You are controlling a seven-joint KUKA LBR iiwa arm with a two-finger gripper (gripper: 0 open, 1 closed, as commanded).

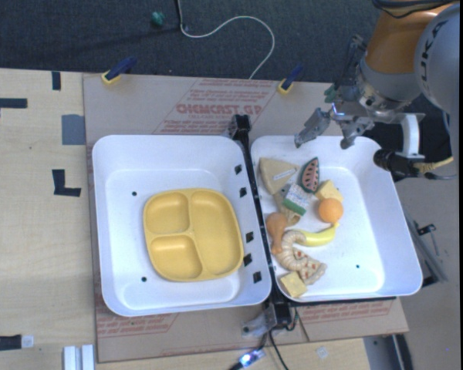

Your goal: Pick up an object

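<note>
The robot's hand point(329, 132), fingers spread and holding nothing, hovers over the far rim of the right bin point(386, 230), where toy foods point(301, 214) lie heaped against the left wall; a yellow tray point(191, 233) occupies the left bin point(116, 206).

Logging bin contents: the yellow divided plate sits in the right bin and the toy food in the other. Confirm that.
Not right. The camera view shows the yellow divided plate in the left bin; the toy food, such as the banana, lies in the right bin.
</note>
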